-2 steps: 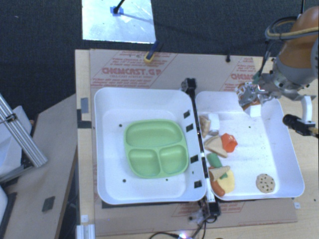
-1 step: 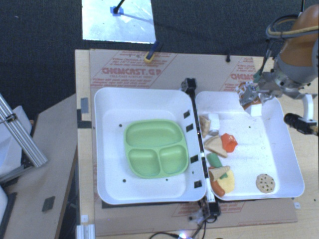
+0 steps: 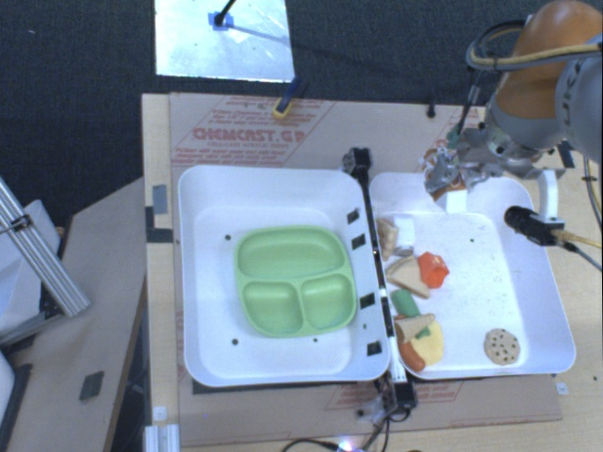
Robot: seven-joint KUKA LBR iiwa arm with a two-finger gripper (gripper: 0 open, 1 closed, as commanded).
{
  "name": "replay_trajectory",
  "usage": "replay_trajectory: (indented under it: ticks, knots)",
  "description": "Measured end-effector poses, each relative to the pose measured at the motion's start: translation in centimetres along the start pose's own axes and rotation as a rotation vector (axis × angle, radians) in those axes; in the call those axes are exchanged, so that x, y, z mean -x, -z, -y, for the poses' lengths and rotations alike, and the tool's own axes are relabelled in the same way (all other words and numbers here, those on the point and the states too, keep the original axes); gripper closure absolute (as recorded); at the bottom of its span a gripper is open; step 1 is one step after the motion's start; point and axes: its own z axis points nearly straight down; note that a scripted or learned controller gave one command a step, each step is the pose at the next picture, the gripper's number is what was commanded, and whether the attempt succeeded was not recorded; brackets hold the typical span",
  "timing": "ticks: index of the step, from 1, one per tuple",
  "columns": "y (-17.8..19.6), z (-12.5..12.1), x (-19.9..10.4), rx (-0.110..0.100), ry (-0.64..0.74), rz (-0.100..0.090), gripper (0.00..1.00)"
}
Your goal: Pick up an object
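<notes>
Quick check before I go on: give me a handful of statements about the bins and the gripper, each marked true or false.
1. The green tray lies in the left bin. True.
2. The cookie sits in the left bin. False: it is in the right bin, near its front right corner.
3. The gripper is over the far edge of the right bin. True.
4. The gripper is touching the orange piece. False: the orange piece lies apart from it, nearer the middle of the bin.
5. The green tray has three compartments. True.
</notes>
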Motion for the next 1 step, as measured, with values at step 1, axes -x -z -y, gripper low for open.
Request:
replay_trajectory:
  ticks: [1]
  knots:
    - [-0.18,-1.70,-4.83,0.000,0.001,-0.001,1.00]
